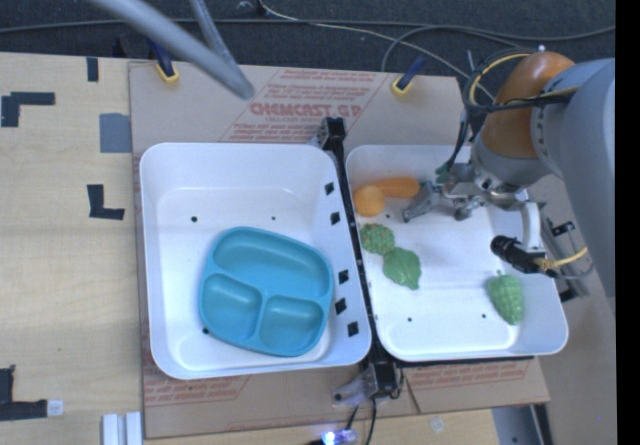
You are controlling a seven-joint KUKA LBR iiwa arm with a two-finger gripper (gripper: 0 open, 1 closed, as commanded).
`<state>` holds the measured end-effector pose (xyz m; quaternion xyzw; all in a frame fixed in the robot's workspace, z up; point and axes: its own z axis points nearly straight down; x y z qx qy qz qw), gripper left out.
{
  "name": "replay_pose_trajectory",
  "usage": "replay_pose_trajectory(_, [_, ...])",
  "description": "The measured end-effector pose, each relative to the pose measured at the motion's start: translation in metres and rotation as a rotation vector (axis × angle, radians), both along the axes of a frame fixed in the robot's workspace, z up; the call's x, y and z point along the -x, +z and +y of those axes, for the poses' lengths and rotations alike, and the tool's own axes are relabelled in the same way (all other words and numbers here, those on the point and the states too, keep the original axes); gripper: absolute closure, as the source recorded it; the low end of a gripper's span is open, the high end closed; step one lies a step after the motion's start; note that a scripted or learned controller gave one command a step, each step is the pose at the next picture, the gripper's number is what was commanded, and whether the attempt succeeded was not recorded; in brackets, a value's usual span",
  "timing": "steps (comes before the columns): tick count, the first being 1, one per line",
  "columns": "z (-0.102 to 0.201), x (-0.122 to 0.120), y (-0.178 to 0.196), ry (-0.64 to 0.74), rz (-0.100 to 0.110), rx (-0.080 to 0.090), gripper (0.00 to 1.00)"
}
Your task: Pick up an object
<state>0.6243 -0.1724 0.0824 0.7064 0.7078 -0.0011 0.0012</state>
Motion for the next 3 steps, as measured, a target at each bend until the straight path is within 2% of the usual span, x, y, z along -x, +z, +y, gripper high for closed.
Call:
replay_pose_trajectory(1, [0.0, -0.001, 0.004, 0.0, -0.002, -0.001, 0.0])
replay_pose_trajectory(2, [0.0, -0.002, 0.014, 0.001, -0.005, 0.0, 1.0])
replay_pose_trajectory(3, [0.0, -0.012, 0.063, 0.0, -0.003, -0.003, 1.0])
